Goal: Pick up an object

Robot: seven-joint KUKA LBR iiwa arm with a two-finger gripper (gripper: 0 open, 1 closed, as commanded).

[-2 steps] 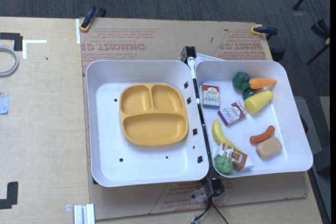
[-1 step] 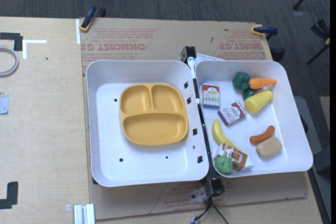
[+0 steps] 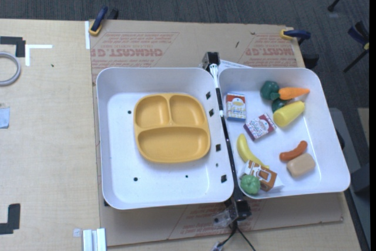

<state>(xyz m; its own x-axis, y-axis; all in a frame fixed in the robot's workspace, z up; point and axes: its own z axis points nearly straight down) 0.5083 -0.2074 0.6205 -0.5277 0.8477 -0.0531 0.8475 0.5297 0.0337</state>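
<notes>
In the camera view, we see two shallow white bins side by side on a cardboard-covered bench. The left white bin (image 3: 114, 150) holds a yellow plastic plate with three compartments (image 3: 172, 127), lying flat near its middle. The right white bin (image 3: 330, 126) holds the small toy foods any of which could serve as the task's object. These are a dark green broccoli-like piece (image 3: 269, 90) touching an orange toy carrot (image 3: 293, 92), with a pale yellow oblong toy (image 3: 289, 114) just below them. A small red-and-white carton (image 3: 236, 107) and a red-patterned packet (image 3: 259, 127) lie nearer the dividing wall, and a yellow toy banana (image 3: 247, 150) lies below them. A red-orange toy sausage (image 3: 293, 151) rests just above a tan block-shaped toy (image 3: 301, 166). A green round toy (image 3: 249, 184) sits against an orange printed box (image 3: 263, 176) at the near edge.

We cannot tell the gripper's state from this view.

We judge the pick not yet begun. To do it well, we would choose a piece standing apart from its neighbours, such as the tan block or the banana, and come straight down over its middle, closing across its narrow side. We would avoid the crowded green-and-orange pair at the near wall, where a grasp could catch two things or the rim.
</notes>
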